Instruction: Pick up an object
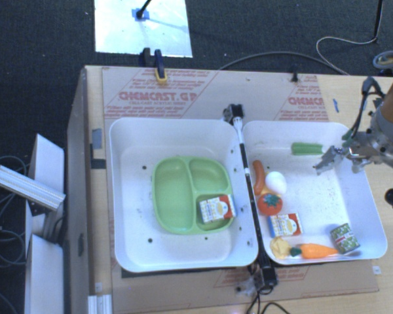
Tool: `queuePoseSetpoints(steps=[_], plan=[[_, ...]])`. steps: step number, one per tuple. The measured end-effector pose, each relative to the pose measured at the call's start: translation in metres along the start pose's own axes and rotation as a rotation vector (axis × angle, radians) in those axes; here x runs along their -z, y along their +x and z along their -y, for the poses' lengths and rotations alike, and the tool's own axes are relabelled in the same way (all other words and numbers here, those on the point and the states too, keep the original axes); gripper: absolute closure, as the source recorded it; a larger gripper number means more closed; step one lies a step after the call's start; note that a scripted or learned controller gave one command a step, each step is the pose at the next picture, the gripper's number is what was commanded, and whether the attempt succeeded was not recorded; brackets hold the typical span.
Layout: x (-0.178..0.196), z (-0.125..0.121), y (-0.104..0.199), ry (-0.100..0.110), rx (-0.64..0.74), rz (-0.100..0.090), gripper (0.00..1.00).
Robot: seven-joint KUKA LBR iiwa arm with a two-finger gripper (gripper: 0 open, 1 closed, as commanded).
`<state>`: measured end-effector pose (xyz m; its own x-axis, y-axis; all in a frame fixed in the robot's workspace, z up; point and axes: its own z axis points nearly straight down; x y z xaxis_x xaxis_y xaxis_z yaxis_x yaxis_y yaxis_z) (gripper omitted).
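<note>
My gripper [342,160] hangs over the upper right part of the right bin [373,208], open, with nothing between its fingers. A green stick-shaped item [306,148] lies just left of it. Further left in this bin are a white egg [276,182], a red tomato [270,204] and an orange-red sausage [258,174]. Along the front lie a small carton [285,225], a carrot [318,250], a yellow piece [280,246] and a green can [344,237].
The left bin [128,175] holds a green divided plate [177,198] with a second small carton [216,209] in its lower right compartment. A black rail [243,156] divides the bins. Cardboard [183,90] lines the bench behind them.
</note>
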<state>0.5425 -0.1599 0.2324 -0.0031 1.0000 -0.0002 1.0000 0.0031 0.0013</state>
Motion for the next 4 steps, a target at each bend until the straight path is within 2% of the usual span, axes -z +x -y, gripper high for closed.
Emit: queuePoseSetpoints(steps=[1,2,3,4], plan=[[-0.148,0.022,0.006,-0.001,-0.002,0.001,0.00],[-0.148,-0.024,0.034,-0.001,0.000,0.000,0.00],[-0.147,-0.116,0.055,-0.002,0.002,0.000,0.00],[-0.136,-0.117,0.055,-0.004,0.006,0.002,1.00]])
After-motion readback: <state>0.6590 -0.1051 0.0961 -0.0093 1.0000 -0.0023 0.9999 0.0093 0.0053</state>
